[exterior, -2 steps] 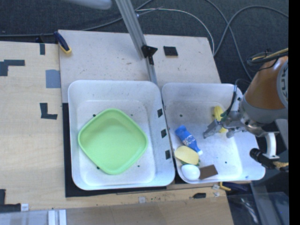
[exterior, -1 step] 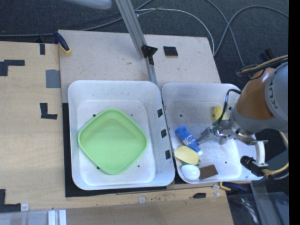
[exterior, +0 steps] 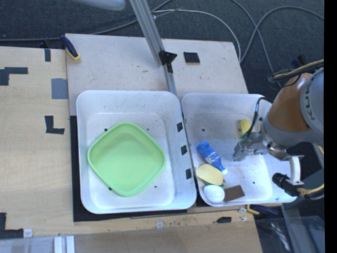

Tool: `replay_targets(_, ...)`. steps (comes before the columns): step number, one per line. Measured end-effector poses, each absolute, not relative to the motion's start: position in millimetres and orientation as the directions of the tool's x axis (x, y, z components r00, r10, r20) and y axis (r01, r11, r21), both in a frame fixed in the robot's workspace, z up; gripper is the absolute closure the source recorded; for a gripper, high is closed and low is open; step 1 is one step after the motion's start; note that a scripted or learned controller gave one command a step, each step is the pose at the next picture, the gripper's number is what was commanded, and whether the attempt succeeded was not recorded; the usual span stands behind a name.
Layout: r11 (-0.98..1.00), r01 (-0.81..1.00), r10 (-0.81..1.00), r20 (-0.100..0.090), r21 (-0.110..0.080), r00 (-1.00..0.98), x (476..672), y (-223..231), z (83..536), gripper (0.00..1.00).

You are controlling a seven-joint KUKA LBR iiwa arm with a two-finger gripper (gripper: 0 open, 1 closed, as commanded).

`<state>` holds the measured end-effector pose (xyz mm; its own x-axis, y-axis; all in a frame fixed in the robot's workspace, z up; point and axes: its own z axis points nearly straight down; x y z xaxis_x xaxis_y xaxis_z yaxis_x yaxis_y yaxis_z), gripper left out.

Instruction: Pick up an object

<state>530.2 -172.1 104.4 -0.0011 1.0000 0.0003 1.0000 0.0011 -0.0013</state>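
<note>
- Bench [exterior: 31, 115]: a pale wood surface with grey and black tape marks; a speckled white board lies across its middle and carries both bins.
- Left bin [exterior: 84, 104]: a shallow white tray with rounded corners, touching the right bin along their shared middle edge.
- Right bin [exterior: 221, 101]: a shallow white tray that holds all the small objects; the arm reaches over its right rim.
- Arm [exterior: 295, 109]: grey, with an orange band above the wrist, entering from the right and covering the right bin's far right part.
- Green plate [exterior: 126, 158]: a light green, rounded-square plate lying flat in the left bin, turned diagonally.
- Gripper [exterior: 241, 151]: lowered into the right bin, well apart from the left bin; whether the jaws are parted or closed cannot be told, and nothing is seen between them.
- Blue tube [exterior: 210, 155]: lies tilted near the right bin's centre, just left of the gripper.
- Yellow oval object [exterior: 209, 174]: lies just below the blue tube, touching it.
- White egg-shaped object [exterior: 214, 193]: rests at the near edge, below the yellow oval.
- Brown block [exterior: 234, 193]: lies beside the white object, on its right.
- Small yellow object [exterior: 244, 125]: sits just above the gripper, partly hidden.
</note>
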Motion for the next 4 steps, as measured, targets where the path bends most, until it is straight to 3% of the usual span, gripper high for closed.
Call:
replay_targets(3, 0.001, 1.0, 1.0, -0.001, 0.002, -0.001, 536.5, -164.1, 245.2, 1.0)
replay_targets(4, 0.004, 1.0, 1.0, 0.001, -0.001, -0.004, 546.8, -112.1, 232.1, 1.0)
